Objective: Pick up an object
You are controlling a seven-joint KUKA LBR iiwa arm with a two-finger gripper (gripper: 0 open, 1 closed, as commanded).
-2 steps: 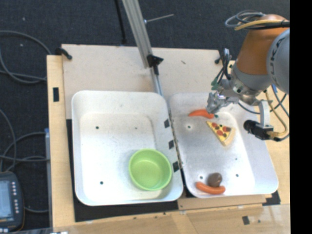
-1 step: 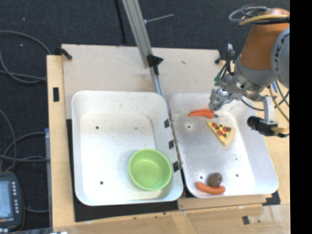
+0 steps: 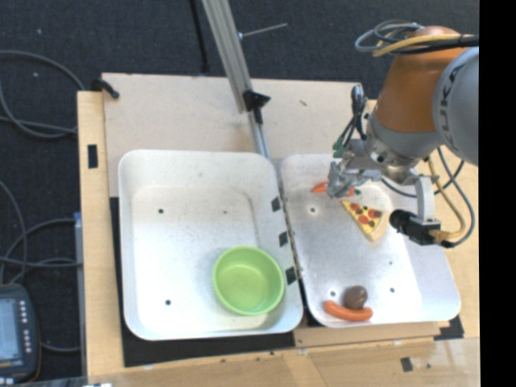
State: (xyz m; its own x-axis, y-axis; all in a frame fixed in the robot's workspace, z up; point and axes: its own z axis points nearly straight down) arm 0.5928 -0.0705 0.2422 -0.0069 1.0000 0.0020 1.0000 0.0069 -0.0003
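In the camera view my gripper hangs low over the far part of the right bin. A small orange-red piece lies just left of its tips, partly hidden by them. A toy pizza slice lies close by on the bin floor, to the right of and nearer than the gripper. Near the bin's front edge sit a brown round object and an orange hot dog, touching each other.
A green bowl rests at the front right of the left bin. A slanted metal pole rises behind the bins. Cables and a black fitting hang off the wrist over the right bin.
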